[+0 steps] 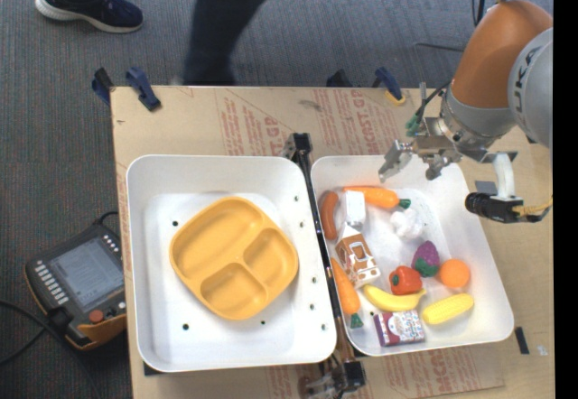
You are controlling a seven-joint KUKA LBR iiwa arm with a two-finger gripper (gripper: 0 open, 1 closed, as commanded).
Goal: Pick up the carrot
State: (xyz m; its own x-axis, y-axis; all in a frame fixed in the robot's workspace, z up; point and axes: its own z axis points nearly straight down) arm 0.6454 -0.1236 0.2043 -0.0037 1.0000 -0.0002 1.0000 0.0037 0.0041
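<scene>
The carrot (373, 198), orange with a small green tip on its right end, lies flat near the back of the right bin (495, 273). My gripper (414, 162) hangs over the bin's back edge, just above and to the right of the carrot. It is open, its two fingers spread apart with nothing between them. A second long orange piece (344, 289) lies along the bin's left wall.
The right bin also holds a white milk carton (356, 255), a red-brown sausage (328, 211), a crumpled white item (408, 224), a purple fruit (424, 257), an orange (453, 273), a banana (392, 299) and corn (448, 308). A yellow divided plate (234, 256) sits in the left bin. A person stands behind the bench.
</scene>
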